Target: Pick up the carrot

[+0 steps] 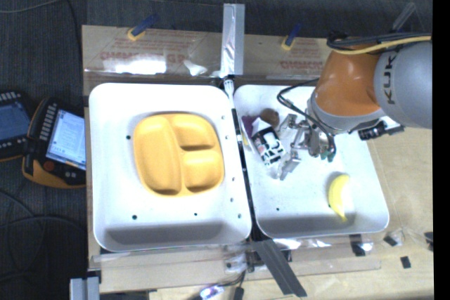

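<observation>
Arm (411, 84), grey housing: letters "KU" legible, rest cut off. Cardboard backing (140, 53) behind bins: faint reddish print, illegible. Pendant screen (68, 139): unreadable.

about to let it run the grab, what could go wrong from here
1. The gripper sits low in the right bin among small cluttered items; it may close on one of them rather than a carrot, which I cannot clearly pick out.
2. The banana lies close by and could get knocked.
3. The bin's inner wall is near the clutter, so a finger may catch it.
</observation>
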Controlling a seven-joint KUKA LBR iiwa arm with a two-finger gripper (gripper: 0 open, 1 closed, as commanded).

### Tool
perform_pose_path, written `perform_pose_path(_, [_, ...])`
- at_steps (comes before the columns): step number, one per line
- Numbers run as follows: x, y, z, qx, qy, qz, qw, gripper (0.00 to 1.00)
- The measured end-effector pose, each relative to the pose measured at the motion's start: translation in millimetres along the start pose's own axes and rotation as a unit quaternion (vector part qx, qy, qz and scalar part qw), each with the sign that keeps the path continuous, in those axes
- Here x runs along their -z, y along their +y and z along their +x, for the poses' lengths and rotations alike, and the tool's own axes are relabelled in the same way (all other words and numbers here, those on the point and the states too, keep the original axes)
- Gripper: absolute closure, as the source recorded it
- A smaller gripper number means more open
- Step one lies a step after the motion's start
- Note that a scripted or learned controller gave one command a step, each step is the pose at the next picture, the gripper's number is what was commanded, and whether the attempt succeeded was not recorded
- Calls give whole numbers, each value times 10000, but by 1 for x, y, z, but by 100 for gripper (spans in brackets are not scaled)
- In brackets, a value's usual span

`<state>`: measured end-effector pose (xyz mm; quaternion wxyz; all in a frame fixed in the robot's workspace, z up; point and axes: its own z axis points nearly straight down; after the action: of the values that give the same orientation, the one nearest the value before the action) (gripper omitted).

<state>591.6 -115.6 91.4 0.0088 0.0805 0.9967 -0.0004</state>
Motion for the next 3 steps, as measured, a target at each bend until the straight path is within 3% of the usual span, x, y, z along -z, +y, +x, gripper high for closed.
perform_pose_path(1, [2,0,54,1694,-19,3,9855,0])
perform_pose_path(2, [2,-17,68,3826,-26,-2,9239,0])
perform_pose_path(3, [2,-30,66,5399,-16,-18,8417,0])
